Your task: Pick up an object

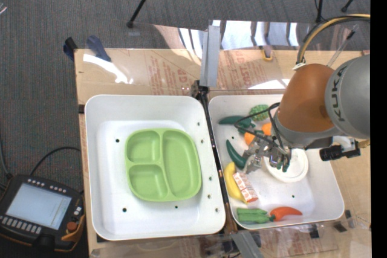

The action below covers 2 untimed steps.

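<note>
Bright, even overhead light. Glare flashes on the clear sheet [181, 66] behind the bins; focus is sharp, shadows soft.

"KUKA" on the grey arm [352, 101]; board [169, 72] print seemingly mirrored, illegible.

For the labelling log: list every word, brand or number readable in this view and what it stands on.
"KUKA": on the grey arm, running down its casing, cut at the edge.
Red print on the cardboard sheet under the bins: too blurred to read.
Red-and-white packet in the right bin: print too small to read.
</note>
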Motion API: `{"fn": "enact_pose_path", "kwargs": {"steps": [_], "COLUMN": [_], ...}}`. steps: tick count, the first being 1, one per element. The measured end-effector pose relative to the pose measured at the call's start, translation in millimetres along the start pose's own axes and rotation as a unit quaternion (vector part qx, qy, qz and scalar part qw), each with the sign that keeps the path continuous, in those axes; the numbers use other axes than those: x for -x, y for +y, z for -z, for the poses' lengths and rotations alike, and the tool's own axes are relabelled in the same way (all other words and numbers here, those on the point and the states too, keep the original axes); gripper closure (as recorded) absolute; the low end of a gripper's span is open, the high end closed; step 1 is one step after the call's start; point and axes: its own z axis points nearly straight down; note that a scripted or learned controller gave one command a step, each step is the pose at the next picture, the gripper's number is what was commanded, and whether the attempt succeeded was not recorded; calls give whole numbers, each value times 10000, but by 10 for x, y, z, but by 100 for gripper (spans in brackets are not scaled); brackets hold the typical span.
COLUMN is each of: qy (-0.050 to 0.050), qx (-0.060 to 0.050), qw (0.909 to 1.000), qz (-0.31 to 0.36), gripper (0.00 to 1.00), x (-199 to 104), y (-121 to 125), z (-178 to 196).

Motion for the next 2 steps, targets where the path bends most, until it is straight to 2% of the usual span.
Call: {"fn": "enact_pose_path", "kwargs": {"steps": [1, 2], "qy": [1, 141], "qx": [-2, -31], "qw": [10000, 9995], "qz": [6, 283], "gripper": [0, 0], "x": [-1, 556], "y": [2, 409], "z": [-2, -40]}}
